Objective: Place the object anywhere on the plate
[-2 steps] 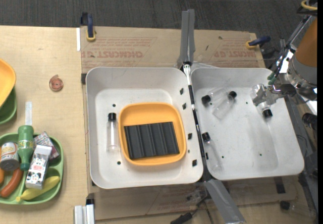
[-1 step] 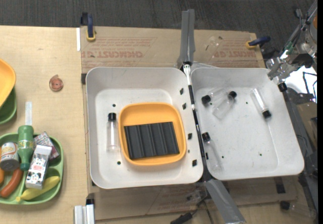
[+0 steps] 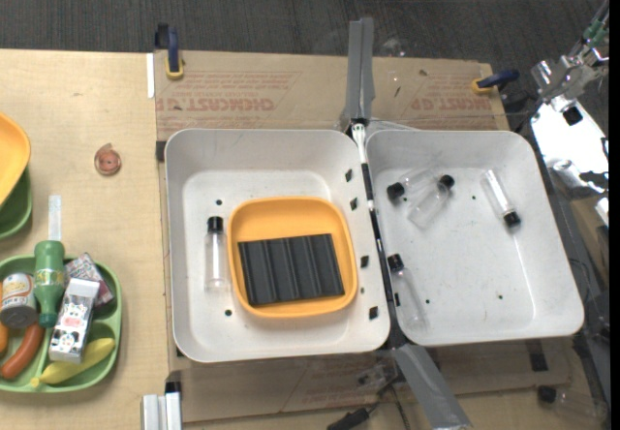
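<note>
Because the vials (image 3: 501, 198) lie apart from the plate (image 3: 291, 212), none is placed; gripper (image 3: 579, 60) state cannot be determined.

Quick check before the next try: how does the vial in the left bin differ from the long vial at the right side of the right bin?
The left-bin vial lies beside the orange plate, nearly parallel to the bin wall; the right-bin vial lies on a diagonal, on open bin floor. The left-bin vial's black cap points to the far side, the right-bin vial's to the near side. Both are clear tubes with black caps, lying flat, off the plate.
</note>
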You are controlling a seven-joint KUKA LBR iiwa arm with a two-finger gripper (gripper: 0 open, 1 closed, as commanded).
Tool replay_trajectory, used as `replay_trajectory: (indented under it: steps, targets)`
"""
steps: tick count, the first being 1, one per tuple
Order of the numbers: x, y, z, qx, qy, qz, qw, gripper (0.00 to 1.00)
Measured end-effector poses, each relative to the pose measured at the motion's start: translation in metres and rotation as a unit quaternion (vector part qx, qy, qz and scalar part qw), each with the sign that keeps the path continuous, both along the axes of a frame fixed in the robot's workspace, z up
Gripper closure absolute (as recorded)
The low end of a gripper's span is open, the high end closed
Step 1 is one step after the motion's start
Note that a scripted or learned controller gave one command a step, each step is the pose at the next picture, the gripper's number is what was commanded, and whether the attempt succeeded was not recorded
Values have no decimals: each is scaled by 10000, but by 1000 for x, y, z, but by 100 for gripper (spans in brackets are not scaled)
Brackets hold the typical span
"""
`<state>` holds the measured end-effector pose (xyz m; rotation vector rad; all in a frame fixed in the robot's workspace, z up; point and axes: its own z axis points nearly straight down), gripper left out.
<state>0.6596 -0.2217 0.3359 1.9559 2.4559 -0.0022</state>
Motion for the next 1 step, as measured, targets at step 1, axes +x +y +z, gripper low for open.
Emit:
replay_trajectory:
  steps: [1]
  targets:
    - [0,0,104,-2,-3,1173,9931,100]
